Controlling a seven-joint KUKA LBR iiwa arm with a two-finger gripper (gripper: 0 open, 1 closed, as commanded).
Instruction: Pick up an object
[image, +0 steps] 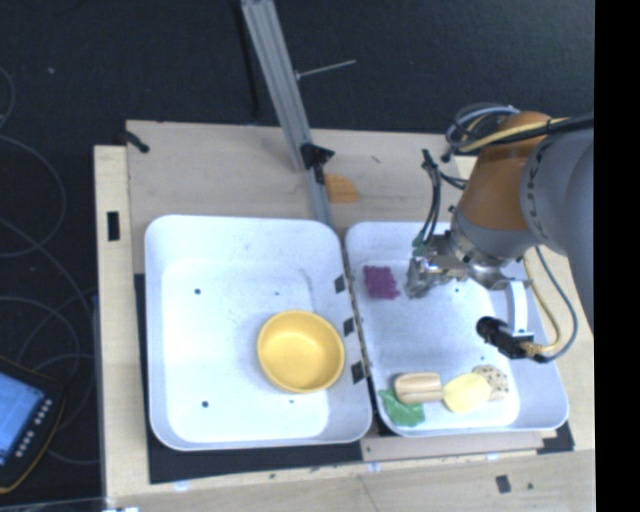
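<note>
Poised with gripper (418, 280) near the right bin's (520, 425) far-left corner, beside the purple block (380, 281), likely the target; finger state unclear.

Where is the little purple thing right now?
The purple block lies in the right bin, near its upper left corner, close to the divider between the bins and just left of the gripper.

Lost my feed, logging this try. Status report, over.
Gripper low in right bin, beside purple block, nothing seen held. Yellow bowl in left bin. Nothing in the way.
</note>
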